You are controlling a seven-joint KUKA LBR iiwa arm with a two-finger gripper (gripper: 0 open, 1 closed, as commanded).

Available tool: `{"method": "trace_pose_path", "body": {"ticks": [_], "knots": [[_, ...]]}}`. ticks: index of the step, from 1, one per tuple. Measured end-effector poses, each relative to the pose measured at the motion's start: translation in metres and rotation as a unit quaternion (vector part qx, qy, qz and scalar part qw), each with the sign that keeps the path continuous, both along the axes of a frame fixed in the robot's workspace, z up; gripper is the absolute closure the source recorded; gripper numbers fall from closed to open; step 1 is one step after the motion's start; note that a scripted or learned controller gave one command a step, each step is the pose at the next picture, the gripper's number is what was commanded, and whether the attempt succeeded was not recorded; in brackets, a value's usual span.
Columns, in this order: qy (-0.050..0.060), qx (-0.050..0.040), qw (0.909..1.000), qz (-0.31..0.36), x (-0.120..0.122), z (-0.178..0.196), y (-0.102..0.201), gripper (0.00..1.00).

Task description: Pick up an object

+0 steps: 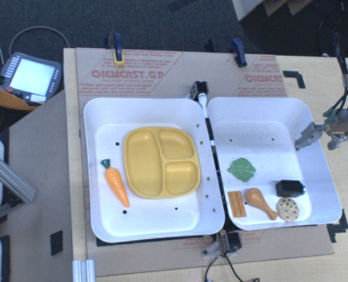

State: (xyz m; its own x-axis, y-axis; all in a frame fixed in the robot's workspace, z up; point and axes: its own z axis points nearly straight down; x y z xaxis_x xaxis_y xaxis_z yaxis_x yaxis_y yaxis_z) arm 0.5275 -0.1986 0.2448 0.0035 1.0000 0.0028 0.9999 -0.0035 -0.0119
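While my gripper [313, 135] hovers at the right bin's [315, 213] right rim, jaws' state unclear, nothing is picked yet; the chicken drumstick [261, 202] lies toward that bin's front.

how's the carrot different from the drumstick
The carrot lies in the left bin, beside the yellow divided plate; the drumstick lies in the right bin, among other small items. The carrot is bright orange with a green top; the drumstick is tan all over. The carrot tapers to a point; the drumstick bulges at one end. Both lie flat, slanted alike.
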Motion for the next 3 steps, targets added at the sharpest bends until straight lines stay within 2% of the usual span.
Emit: {"method": "trace_pose_path", "body": {"ticks": [1, 3], "knots": [[-0.006, -0.0015, 1.0000, 0.002, 0.002, 0.006, 0.000, 0.00], [-0.002, -0.0001, 1.0000, 0.001, 0.010, -0.090, -0.011, 0.00]]}}
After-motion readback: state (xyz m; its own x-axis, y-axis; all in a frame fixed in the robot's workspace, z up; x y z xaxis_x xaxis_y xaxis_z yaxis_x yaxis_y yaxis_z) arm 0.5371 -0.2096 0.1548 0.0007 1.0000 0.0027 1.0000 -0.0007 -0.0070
